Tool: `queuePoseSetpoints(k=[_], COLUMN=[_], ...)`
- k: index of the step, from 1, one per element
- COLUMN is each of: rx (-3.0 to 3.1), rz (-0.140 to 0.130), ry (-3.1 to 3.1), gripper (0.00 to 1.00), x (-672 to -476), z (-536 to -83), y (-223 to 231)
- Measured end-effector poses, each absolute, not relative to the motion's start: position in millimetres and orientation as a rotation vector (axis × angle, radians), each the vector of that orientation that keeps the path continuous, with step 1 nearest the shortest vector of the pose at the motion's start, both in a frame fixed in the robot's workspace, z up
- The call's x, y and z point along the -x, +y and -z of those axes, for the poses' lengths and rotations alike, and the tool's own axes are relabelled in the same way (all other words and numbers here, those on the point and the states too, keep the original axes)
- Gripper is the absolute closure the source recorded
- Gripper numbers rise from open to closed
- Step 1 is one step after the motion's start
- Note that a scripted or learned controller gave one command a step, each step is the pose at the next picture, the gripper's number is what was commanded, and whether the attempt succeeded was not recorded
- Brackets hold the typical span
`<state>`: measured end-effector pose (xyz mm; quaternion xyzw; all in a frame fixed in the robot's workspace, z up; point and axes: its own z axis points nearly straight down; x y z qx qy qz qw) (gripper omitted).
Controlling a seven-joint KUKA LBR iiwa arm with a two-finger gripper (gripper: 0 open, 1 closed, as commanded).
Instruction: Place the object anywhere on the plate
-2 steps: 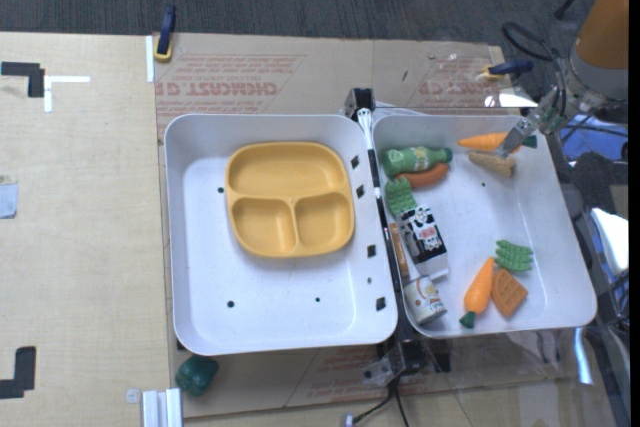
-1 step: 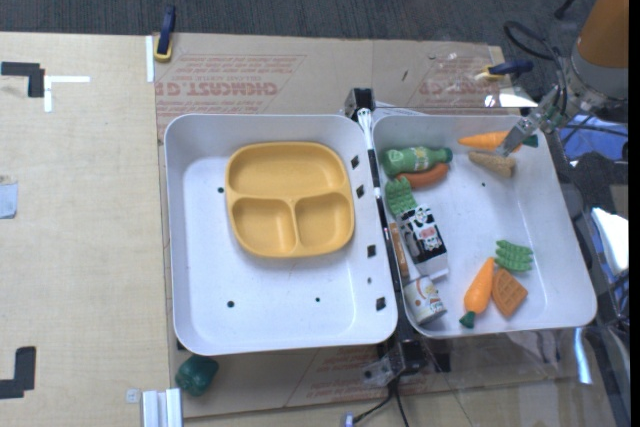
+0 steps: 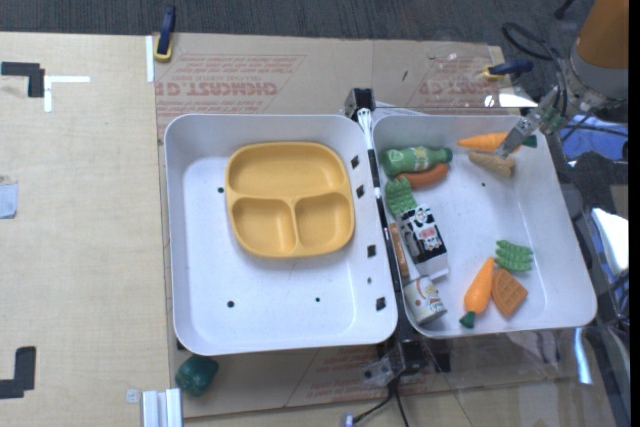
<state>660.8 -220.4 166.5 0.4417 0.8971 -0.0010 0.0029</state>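
Up front in the right bin [image 3: 560,215]: toy carrot [image 3: 478,287] and ridged cracker [image 3: 508,293], smooth plastic, dumped loose for picking. Mid-way back in the other bin [image 3: 200,245], glossy yellow plate [image 3: 290,170] with three compartments, bare. Farthest back, gripper [image 3: 521,137] right at the end of an orange carrot piece [image 3: 483,143] — probably the object, not on the plate yet. Open or closed? Can't tell.

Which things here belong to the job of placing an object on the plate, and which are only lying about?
For the job: plate, gripper, orange carrot piece at its tip.

Lying about: green bottle, carrot, milk carton, green leaf toy, blue clamp, green thing below the left bin.
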Motion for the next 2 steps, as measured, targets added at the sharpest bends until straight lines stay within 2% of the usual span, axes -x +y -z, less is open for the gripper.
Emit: queuePoseSetpoints(k=[2], rx=[-1.479], rz=[0.001], ry=[2.764], gripper=[1.0], x=[-660.8], z=[-166.0], y=[-220.7])
